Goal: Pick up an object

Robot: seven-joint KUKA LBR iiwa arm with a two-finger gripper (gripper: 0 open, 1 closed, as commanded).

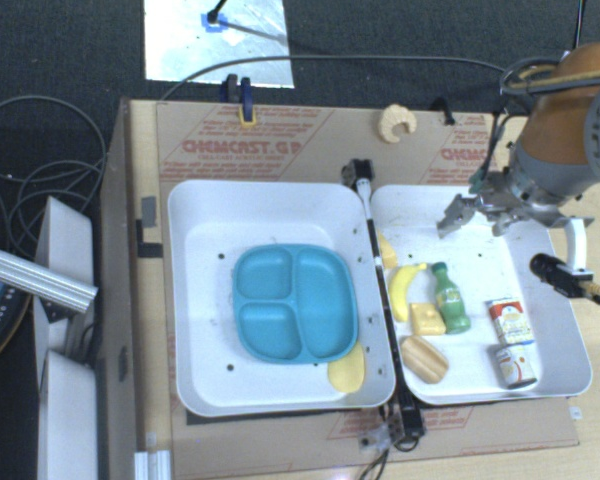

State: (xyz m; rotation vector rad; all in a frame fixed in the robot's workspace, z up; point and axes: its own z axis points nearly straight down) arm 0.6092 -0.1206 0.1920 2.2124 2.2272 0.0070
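A: Roll [425, 358] nearest, at near edge of right bin [570, 353]; can [517, 366] just beside to the right. Noted.

B: Jaws apart, clamped on nothing, poised above far bare part of right bin. Arm [565, 138] in from the right. Nothing picked yet.

A: Candidates?

B: All in near half of right bin: banana [405, 286], green bottle [450, 296], yellow block [427, 320], carton [508, 320], plus roll and can. Banana, bottle and block touching or nearly so. Yellow lump [347, 370] in left bin [205, 268], against blue tray [295, 303]. Well apart from jaws.

A: Risks, as judged?

B: Straight descent from present spot: likely closing on bare floor, empty grasp. Banana hard against divider [375, 258]; probably no room for one jaw on that side, hence a knock or a jam. Crowded cluster: possibly pinching two items, or shoving bottle off the block. Bottle and can lying down, round; liable to roll or squirt out under closing pressure. Carton isolated, flat-sided; safest guess.

A: Writing?

B: Red print on counter [280, 133] board: "CHEMCAST GP", repeated at right, partly hidden behind arm. Carton and can labels red and white, too small for reading. Bottle label unreadable.
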